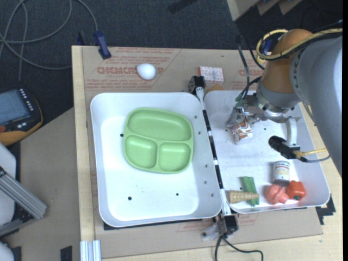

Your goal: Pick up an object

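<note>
Pincer [240,119] low in right white bin [312,148], upper-centre-right of frame, directly over small brown-and-white carton [243,132]. Finger state: cannot tell. Risk: carton tilted, may slip or get nudged aside; no secure hold evident.
</note>
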Action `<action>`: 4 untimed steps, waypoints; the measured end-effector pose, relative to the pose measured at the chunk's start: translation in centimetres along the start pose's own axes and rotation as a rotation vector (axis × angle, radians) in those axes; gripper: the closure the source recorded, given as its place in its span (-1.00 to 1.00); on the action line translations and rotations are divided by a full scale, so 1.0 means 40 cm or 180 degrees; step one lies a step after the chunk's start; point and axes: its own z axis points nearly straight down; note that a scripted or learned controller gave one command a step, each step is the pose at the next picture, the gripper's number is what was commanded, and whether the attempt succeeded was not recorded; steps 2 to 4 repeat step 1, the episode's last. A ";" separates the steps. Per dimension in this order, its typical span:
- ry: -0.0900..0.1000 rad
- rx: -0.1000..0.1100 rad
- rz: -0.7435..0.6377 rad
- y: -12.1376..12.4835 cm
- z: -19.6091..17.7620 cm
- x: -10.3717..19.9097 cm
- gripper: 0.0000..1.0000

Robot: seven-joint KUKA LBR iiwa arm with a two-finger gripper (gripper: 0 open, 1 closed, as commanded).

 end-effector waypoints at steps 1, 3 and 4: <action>0.0011 0.0012 0.0003 -0.140 -0.222 0.225 1.00; 0.0011 0.0012 0.0003 -0.140 -0.222 0.225 1.00; 0.0011 0.0012 0.0003 -0.140 -0.222 0.225 1.00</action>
